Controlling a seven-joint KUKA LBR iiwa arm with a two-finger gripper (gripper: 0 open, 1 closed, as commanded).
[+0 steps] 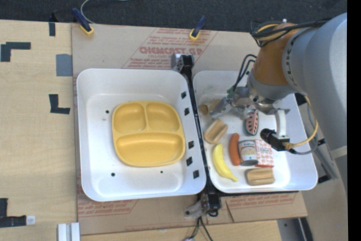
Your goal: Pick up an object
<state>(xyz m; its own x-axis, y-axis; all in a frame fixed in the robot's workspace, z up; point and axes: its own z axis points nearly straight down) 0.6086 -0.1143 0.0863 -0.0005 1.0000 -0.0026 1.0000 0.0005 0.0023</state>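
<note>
While the tool (248,103) hangs low, jaws unreadable, nothing looks lifted; the bun (215,131) lies beside it.

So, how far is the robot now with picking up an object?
Nothing looks lifted yet. The banana, hot dog, can and bread rolls all lie in the right bin. In hand: the gripper is low over that bin's upper part, near the slice. The grasp and the lift remain.
</note>
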